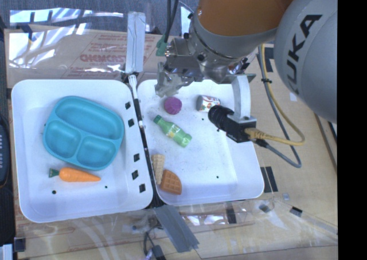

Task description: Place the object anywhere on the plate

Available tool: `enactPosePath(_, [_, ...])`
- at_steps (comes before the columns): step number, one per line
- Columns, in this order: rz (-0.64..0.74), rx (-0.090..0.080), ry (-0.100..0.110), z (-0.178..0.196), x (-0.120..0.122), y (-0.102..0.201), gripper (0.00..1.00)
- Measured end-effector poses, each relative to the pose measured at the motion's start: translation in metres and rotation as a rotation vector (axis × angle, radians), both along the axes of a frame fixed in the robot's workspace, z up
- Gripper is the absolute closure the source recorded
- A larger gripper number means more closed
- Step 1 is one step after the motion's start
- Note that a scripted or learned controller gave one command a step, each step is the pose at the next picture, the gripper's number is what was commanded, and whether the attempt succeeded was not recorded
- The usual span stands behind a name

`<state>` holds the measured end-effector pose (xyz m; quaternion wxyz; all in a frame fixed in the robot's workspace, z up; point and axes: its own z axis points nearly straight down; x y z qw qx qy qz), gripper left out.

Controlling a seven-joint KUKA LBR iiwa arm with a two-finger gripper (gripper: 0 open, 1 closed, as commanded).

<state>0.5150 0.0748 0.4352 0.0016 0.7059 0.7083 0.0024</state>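
While the jaws hang low over the far end of one bin [246, 178], their opening cannot be told, as the wrist housing masks them, and nothing is seen held.

Item 1: ball [172, 105]. Purple, round, matt and small. It lies just on the near side of the jaws, almost under them, apart from the bin wall. It is judged the likeliest thing to be moved, being closest. Having no long axis, it can be closed on from any angle.

Item 2: bottle [172, 130]. Green, glossy plastic with a pale cap. It is further toward the camera than the ball, its long axis slanting across the bin floor.

Item 3: can [207, 102]. Short, cylindrical and lying on its side, it sits beside the ball, on the side toward the arm [258, 1].

Items 4 and 5: cone [157, 167] and waffle [170, 182]. Both are tan with a ridged texture. They are well away from the jaws at the bin's near end, touching or nearly so.

Item 6: plate [84, 132]. Blue and smooth with three compartments and rounded corners. It lies in the other bin [28, 104], across the dividing walls from the jaws, away from the arm. The carry must therefore cross that divide.

Item 7: carrot [79, 175]. Orange and tapered, just beside the plate's near edge.

Both bins rest on a brown surface [69, 52].
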Motion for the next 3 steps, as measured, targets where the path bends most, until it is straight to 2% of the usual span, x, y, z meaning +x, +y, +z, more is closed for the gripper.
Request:
enactPosePath(1, [0.004, -0.004, 0.019, -0.176, -0.040, -0.003, 1.00])
enactPosePath(2, [0.002, -0.005, 0.016, -0.225, 0.056, -0.036, 1.00])
enactPosePath(3, [0.005, 0.000, 0.006, -0.176, -0.004, -0.026, 1.00])
